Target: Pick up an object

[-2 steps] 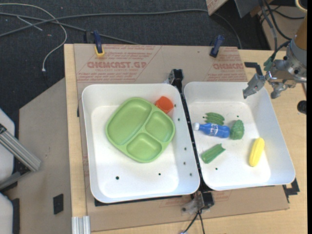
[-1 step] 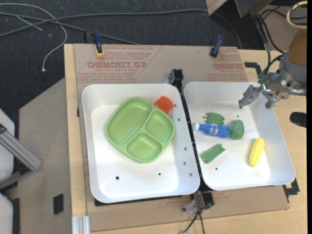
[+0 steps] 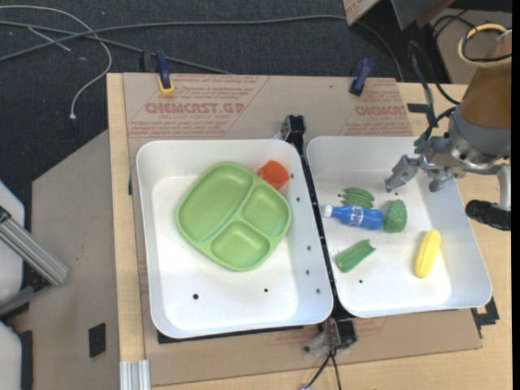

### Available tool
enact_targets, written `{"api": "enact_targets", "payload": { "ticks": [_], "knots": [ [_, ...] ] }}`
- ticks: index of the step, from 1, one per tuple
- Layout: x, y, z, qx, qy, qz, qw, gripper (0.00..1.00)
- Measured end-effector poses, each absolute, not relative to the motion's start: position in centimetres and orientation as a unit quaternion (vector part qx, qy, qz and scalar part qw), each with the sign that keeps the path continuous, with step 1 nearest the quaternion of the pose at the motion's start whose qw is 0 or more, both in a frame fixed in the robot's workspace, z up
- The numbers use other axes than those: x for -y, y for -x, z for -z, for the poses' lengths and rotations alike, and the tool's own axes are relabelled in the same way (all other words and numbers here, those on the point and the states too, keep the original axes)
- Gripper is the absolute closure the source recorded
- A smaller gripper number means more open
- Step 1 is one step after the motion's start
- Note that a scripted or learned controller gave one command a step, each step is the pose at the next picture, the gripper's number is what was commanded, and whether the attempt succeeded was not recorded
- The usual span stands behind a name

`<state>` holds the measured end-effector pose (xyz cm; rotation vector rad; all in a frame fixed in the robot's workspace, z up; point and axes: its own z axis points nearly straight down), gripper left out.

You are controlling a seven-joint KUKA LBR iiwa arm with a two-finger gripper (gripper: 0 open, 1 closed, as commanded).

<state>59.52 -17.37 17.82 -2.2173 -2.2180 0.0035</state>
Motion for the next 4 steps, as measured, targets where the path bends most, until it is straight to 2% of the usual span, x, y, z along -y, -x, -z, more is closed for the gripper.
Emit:
{"api": "enact_targets", "payload": {
  "ticks": [1, 2, 3, 4],
  "knots": [
    [17.9, -59.4, -11.7, 0.707, 0.707, -0.0013, 0.003, 0.0],
    [17.9, -59.6, -13.2, 0.707, 0.707, 0.0009, 0.0, 1.0],
    [17.7, -60.7, -18.4, 0.708, 0.707, 0.0016, -0.003, 1.0],
    [17.5, -59.8, -23.7, 0.707, 0.707, 0.0016, -0.003, 1.0]
  ]
}}
